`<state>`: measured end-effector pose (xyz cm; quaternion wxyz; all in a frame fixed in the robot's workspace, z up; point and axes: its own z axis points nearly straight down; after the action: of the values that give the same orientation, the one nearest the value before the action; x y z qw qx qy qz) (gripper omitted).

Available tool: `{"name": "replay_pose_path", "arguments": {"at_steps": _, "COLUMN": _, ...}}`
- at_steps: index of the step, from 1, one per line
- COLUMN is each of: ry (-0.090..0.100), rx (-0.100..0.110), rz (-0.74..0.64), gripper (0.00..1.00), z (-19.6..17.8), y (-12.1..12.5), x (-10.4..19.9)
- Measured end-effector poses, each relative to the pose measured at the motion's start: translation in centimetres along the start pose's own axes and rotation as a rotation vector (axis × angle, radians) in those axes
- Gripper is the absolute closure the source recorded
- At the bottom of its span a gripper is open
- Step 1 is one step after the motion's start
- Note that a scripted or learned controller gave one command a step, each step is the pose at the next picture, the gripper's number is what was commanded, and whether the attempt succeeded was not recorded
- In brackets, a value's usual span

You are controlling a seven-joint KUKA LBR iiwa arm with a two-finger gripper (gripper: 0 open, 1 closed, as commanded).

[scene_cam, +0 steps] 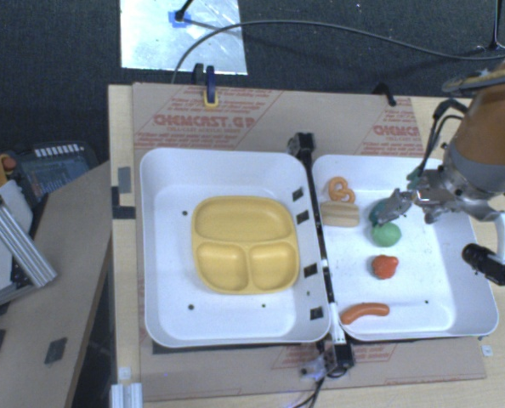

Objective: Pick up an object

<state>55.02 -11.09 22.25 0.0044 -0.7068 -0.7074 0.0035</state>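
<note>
Gripper [387, 211] low in the right bin [469, 313], tips overlapping the far edge of the green ball [387, 234]; can't tell how the jaws stand. Arm cut off at right.

"chemcast gp" – red print, twice – on the brown board [261, 117] under the bins.
</note>
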Motion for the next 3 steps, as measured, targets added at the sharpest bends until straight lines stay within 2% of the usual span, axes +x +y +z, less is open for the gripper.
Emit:
{"name": "replay_pose_path", "arguments": {"at_steps": 1, "ry": -0.002, "rx": -0.013, "rz": -0.002, "gripper": 0.0, "z": -0.6, "y": 0.3, "x": 0.0}}
{"name": "replay_pose_path", "arguments": {"at_steps": 2, "ry": -0.001, "rx": -0.009, "rz": 0.0, "gripper": 0.0, "z": 4.2, "y": -0.4, "x": -0.7}}
{"name": "replay_pose_path", "arguments": {"at_steps": 3, "ry": 0.0, "rx": -0.007, "rz": -0.001, "gripper": 0.0, "z": 10.4, "y": 0.0, "x": -0.8}}
